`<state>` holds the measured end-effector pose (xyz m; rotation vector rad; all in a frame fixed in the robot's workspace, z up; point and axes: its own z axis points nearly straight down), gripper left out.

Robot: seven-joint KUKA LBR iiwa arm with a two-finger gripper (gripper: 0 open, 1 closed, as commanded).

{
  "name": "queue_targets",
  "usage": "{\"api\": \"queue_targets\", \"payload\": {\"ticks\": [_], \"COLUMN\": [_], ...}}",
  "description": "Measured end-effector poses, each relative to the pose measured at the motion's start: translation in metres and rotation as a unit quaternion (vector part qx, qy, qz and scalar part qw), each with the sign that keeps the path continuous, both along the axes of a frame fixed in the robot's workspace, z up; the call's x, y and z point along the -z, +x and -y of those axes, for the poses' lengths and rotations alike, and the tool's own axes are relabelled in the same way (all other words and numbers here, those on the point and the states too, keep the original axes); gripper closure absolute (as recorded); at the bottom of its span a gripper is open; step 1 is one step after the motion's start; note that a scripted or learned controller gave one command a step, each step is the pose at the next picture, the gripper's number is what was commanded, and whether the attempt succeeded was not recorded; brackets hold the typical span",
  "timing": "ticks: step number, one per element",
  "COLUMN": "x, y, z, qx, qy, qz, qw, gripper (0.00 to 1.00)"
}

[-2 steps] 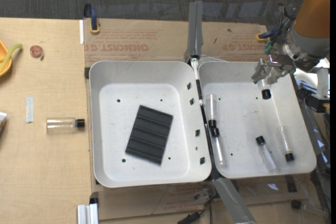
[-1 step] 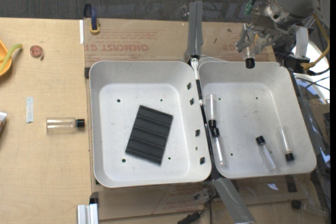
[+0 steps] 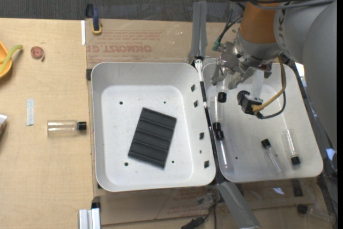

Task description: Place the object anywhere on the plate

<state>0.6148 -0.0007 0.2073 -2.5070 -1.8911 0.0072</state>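
Camera view: nearest, along the front of the right bin (image 3: 308, 169), lie two clear vials with black caps, one vial (image 3: 270, 154) beside the other vial (image 3: 290, 147), both flat on the white floor and close together. These look like the objects to be picked. In the left bin (image 3: 102, 131) rests a dark ribbed plate (image 3: 153, 137), slightly turned, with bare white floor all around it. On the tabletop (image 3: 48, 169) to the left, outside the bins, lies another small vial (image 3: 65, 126).

Farther back, the end effector (image 3: 231, 75) hangs over the rear left part of the right bin, near the wall the two bins share; whether it is spread or closed cannot be told, and nothing can be seen in its grip. Cables loop below the wrist.

As a judgement, the step in hand is the pick: come down squarely across one vial's body, since a round tube may roll away from a glancing contact. The neighbouring vial leaves little margin. The carry must clear the raised shared walls, then the plate offers a broad, open target.
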Motion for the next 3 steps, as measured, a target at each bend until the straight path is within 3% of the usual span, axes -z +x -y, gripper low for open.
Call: {"api": "queue_targets", "payload": {"ticks": [1, 2, 3], "x": [0.017, 0.026, 0.114], "y": [-0.061, -0.102, -0.136], "z": [-0.091, -0.229, -0.23], "qx": [0.069, 0.003, -0.058], "qy": [-0.0005, -0.0008, 0.0022], "qz": [-0.001, 0.0, 0.003], "qw": [0.9976, 1.0, 0.9983], "gripper": [1.0, 1.0, 1.0]}}
